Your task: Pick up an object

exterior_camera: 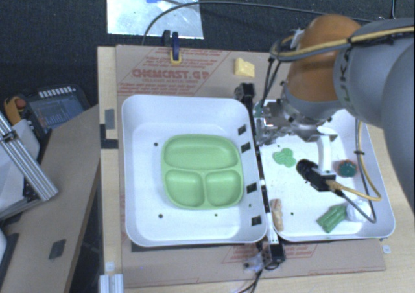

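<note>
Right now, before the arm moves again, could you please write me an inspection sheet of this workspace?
Surface: bench bearing two white bins side by side.
Job's things: right bin holds a flat green piece, a teal round piece, a green block and a tan stick.
Clutter: green divided tray in left bin; yellow wedge on the bench behind.
Grippers: pincer low over right bin's far left corner; fingers unclear.
Cables: yellow cable looping over right bin.
Surroundings: control pendant at left.

In the right bin we see a flat green piece (283, 156) at ten o'clock, a teal ball (347, 168) toward three, a green block (332, 218) lying tilted at five, and a tan stick (277, 213) at seven.
</note>
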Controlling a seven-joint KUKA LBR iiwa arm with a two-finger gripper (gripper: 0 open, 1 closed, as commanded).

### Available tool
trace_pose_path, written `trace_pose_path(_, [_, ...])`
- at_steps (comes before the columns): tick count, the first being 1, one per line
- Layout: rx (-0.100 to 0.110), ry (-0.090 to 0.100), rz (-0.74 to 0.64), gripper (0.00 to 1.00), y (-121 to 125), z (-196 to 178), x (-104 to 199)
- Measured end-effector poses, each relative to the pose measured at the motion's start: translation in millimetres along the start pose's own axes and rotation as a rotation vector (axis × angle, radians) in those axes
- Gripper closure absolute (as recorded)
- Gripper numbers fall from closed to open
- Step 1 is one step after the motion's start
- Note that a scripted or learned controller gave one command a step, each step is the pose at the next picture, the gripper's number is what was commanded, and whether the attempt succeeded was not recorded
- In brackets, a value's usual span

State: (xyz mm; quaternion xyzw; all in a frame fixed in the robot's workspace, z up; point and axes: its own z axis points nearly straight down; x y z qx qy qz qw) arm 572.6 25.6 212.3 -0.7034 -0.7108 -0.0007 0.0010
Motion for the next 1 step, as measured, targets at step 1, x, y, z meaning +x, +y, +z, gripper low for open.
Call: trace_pose_path(1, [-0.003, 0.0, 0.0, 1.0, -13.1, -13.8, 55.8])
